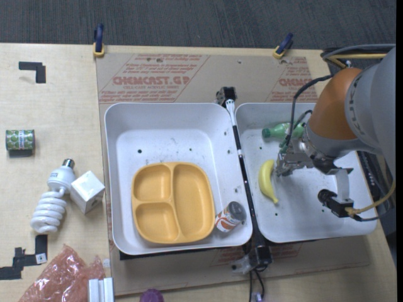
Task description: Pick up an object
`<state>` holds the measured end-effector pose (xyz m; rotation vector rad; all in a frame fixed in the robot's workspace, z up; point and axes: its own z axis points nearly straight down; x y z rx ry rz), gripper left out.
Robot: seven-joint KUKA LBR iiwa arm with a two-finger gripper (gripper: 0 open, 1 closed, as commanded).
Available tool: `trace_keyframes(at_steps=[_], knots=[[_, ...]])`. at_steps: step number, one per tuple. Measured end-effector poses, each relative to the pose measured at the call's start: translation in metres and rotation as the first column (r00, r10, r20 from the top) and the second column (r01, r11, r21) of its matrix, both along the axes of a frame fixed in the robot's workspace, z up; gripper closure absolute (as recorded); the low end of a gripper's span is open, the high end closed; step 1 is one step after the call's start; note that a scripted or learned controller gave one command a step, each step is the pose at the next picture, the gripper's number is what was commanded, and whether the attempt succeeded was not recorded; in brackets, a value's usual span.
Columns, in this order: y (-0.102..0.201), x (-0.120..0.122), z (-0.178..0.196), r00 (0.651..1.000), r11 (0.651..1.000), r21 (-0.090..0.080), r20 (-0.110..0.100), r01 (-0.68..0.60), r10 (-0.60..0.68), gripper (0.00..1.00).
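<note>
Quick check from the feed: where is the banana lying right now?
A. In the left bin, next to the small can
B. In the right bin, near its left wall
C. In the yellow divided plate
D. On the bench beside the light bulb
B. The banana lies on the floor of the right bin, close to the wall it shares with the left bin, just left of the gripper.

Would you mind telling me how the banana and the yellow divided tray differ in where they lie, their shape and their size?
The banana lies in the right bin, beside the gripper; the divided tray lies in the left bin. The banana is slim and curved, while the divided tray is broad, rounded and split into three compartments. The banana is much smaller than the divided tray. Both are yellow, the tray more orange.
</note>
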<state>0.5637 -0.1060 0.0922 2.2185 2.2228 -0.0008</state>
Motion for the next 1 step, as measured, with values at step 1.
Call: trace_keyframes(at_steps=[1], knots=[[0.0078, -0.0497, -0.0001, 1.0, 1.0, 0.001, -0.001, 0.003, -0.003, 0.0]])
